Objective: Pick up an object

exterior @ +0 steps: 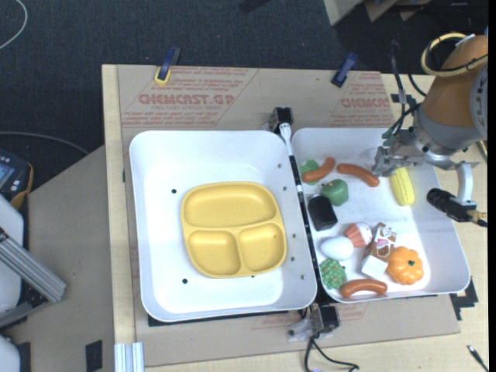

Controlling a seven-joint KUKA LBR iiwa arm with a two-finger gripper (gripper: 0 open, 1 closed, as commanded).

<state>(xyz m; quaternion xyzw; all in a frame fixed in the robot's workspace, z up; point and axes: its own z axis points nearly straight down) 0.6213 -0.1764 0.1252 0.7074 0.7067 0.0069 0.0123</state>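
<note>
The right white bin [449,242] holds several toy foods. Two orange sausages [318,170] [358,174] lie at its far end beside a yellow corn cob [402,185]. Nearer the middle are a green pepper [335,191], a black block [322,211] and a white egg [336,248]. An orange pumpkin [405,266], a third sausage [363,288] and a green broccoli piece [333,273] sit at the near end. My gripper [386,160] hangs low over the bin's far end, just right of the second sausage and left of the corn.
The left white bin [151,208] holds a yellow divided tray [232,229]. Both bins rest on a brown board held by clamps [165,67] [344,70]. The arm's grey and orange body [457,91] fills the upper right.
</note>
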